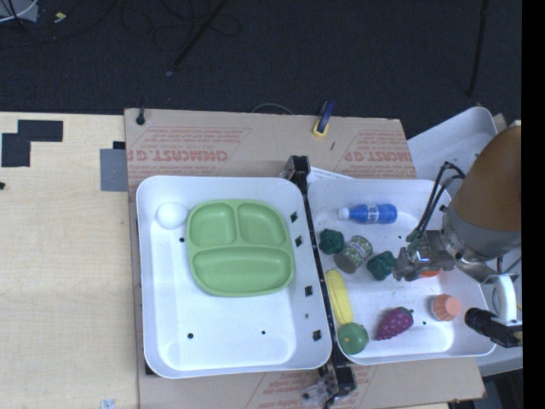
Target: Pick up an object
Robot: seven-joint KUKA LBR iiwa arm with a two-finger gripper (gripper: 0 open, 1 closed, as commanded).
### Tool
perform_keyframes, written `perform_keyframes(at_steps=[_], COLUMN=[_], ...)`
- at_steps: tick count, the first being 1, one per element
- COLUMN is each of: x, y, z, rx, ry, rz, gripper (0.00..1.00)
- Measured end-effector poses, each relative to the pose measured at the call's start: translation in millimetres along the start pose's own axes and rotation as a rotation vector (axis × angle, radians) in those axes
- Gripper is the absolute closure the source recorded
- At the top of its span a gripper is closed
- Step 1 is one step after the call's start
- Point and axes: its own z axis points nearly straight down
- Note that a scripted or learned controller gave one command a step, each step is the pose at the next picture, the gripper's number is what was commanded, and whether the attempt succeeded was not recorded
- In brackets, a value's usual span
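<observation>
Risk: right bin (460, 196) is crowded, so hand (411, 264) coming down next to the dark green lump (381, 265) could nudge it or the can (354, 251) w/o gripping. Can't tell if hand is spread or pinched, too blurry. Desk (60, 262) is pale wood, cardboard sheet (221, 147) under bins, dark floor (255, 41) w/ cables behind.

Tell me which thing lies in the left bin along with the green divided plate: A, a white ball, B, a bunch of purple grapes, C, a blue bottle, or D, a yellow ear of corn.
A: a white ball sits in the upper left corner of the left bin, beside the green divided plate; the blue bottle, purple grapes and yellow corn all lie in the right bin.
</observation>
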Motion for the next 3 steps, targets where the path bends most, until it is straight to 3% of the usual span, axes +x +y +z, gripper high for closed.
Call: perform_keyframes(at_steps=[1,3], x=[-1,95], y=[1,41], z=[-44,-55], rx=[-0.002,0.002], ry=[0.000,0.001], rz=[-0.001,-0.003], gripper=[1.00,1.00])
